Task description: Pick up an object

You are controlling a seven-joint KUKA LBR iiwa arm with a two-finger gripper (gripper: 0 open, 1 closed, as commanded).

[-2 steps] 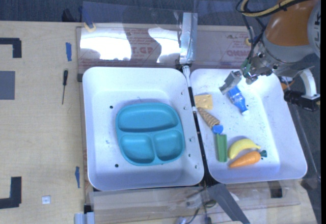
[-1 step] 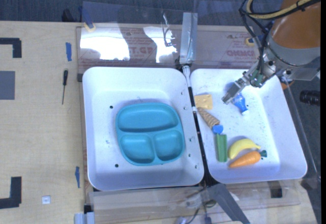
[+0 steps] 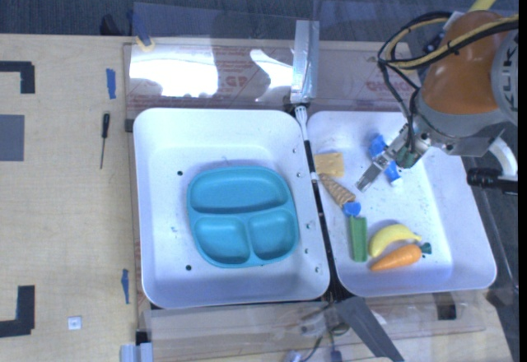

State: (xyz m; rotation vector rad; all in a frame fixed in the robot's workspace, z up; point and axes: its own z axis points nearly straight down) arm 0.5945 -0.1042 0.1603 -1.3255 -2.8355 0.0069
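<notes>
- Arm (image 3: 465,81) comes in from the right w/ its orange band over the right bin's (image 3: 461,270) far right corner.
- Gripper (image 3: 380,167) hangs over the right bin's middle, toward its far edge, slanting down to the left; can't tell if it's open or closed, and nothing shows between the tips.
- Blue piece (image 3: 378,146) sits right by the gripper on its far side.
- Tan block (image 3: 330,164) lies left of the gripper, near the bin's left wall; cone (image 3: 338,189) w/ blue tip just nearer the front.
- Green stick (image 3: 358,238) lies upright toward the front edge, well apart from the gripper.
- Banana (image 3: 392,238) and carrot (image 3: 397,257) touch each other near the front edge, right of the stick.
- Left bin (image 3: 156,155) holds 1 blue tray (image 3: 241,214) w/ 3 compartments, about centre.
</notes>
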